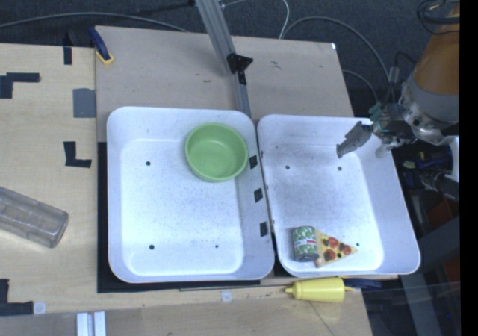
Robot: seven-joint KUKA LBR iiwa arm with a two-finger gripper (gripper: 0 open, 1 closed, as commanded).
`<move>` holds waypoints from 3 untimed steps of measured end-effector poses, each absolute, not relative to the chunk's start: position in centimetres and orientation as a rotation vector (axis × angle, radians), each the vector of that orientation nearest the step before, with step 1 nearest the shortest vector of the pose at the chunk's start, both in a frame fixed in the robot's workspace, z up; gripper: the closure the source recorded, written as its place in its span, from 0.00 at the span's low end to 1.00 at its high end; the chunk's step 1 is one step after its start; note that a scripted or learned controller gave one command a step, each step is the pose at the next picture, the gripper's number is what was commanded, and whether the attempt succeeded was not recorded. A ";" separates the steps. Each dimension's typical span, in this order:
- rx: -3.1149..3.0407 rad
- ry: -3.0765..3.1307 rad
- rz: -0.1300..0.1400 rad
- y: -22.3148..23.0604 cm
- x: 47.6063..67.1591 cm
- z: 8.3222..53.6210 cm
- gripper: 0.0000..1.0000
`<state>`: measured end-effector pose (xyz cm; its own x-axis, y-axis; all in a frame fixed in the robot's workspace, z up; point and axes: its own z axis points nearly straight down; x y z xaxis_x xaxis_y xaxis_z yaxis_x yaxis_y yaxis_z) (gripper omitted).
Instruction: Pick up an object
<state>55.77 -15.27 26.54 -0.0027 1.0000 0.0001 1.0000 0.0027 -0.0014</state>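
A green bowl [216, 151] stands in the left bin [134, 252], near its back right corner. In the right bin [321, 185], close to the front wall, a small green can [304, 243] lies touching a toy pizza slice [334, 248]. My gripper [365, 145] hovers over the right bin's back right corner, far from the can and the slice. Its two fingers [349, 142] are spread apart, open, with nothing between them.
A yellow squeeze bottle [321, 290] lies on the bench just outside the right bin's front wall. A clear plastic container [30, 216] rests at the far left. A slanted metal pole [216, 21] ends at the back where the two bins meet.
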 end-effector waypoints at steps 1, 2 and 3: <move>-2.218 -2.223 0.001 -15.3 55.8 26.5 0.00; -2.215 -2.219 0.008 -15.0 56.3 20.3 0.00; -2.218 -2.221 0.004 -15.2 56.6 14.3 0.00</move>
<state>56.56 -15.23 14.28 -0.0015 1.0000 0.0000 1.0000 0.0015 -0.0035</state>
